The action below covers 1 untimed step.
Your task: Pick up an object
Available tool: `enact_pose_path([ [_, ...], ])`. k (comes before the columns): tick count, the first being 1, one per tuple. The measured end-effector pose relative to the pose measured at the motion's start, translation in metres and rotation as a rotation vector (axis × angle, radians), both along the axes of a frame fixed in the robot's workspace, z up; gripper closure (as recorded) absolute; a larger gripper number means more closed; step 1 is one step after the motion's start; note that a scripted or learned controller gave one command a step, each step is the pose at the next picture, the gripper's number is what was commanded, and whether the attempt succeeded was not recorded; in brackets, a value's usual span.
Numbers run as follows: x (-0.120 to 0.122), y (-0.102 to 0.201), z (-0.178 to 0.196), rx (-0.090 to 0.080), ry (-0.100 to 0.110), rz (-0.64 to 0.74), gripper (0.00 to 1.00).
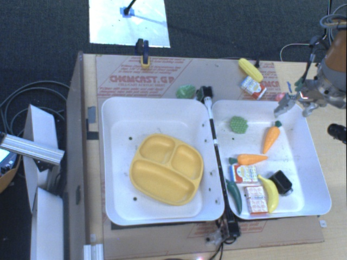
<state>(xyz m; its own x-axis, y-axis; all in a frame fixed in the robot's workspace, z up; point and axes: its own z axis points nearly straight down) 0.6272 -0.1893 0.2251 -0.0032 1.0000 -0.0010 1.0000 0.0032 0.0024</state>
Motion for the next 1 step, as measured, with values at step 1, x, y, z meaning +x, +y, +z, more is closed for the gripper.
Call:
enact_pose_path([
  [1,-0.0106,-0.0182,-0.0764,0.0,0.005,-0.003,0.0],
])
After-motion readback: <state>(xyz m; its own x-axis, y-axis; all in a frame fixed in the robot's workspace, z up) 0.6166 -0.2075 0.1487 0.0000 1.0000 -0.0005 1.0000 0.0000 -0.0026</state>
